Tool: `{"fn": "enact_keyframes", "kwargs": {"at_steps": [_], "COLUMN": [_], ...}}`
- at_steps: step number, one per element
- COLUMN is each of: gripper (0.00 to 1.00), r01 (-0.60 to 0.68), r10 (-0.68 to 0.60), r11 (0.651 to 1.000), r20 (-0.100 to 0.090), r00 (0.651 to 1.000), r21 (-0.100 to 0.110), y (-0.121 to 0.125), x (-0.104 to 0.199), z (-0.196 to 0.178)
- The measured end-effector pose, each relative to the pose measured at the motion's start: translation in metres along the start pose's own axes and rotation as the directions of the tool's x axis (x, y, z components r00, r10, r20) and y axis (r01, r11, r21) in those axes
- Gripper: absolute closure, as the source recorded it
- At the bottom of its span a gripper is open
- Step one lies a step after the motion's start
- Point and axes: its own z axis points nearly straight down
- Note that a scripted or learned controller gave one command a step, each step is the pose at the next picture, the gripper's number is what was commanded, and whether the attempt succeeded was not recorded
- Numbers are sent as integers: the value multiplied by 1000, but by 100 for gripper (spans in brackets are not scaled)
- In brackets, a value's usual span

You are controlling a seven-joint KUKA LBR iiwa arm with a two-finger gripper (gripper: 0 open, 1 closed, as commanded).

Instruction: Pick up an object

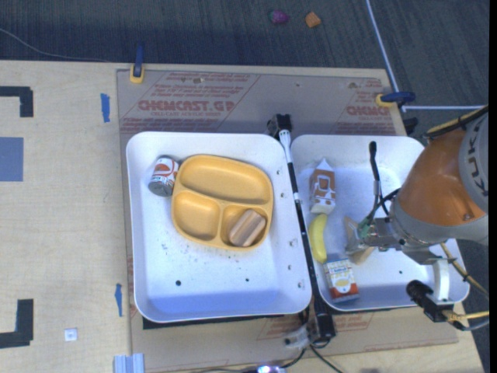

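One banana (318,238) lies just left of the gripper (359,238), whose finger state I cannot tell.

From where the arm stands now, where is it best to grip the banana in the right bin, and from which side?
Probably the middle of the banana, from straight above. It lies flat and lengthwise beside the right bin's left wall, cartons near both ends, so the fingers should close across its narrow width.

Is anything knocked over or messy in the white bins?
The can lies on its side in the left bin, wedged against the yellow divided tray. In the right bin, a small carton lies flat above the banana.
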Motion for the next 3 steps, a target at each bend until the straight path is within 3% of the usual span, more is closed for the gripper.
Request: {"fn": "enact_keyframes", "kwargs": {"at_steps": [1, 2, 3], "gripper": [100, 100, 100], "r01": [7, 7, 5], "r10": [-7, -7, -5], "r11": [1000, 1000, 1000], "r20": [-16, -16, -16], "r00": [1000, 1000, 1000], "r21": [22, 22, 26], "y": [-3, 25, -4], "x": [66, 145, 101], "z": [-85, -85, -101]}}
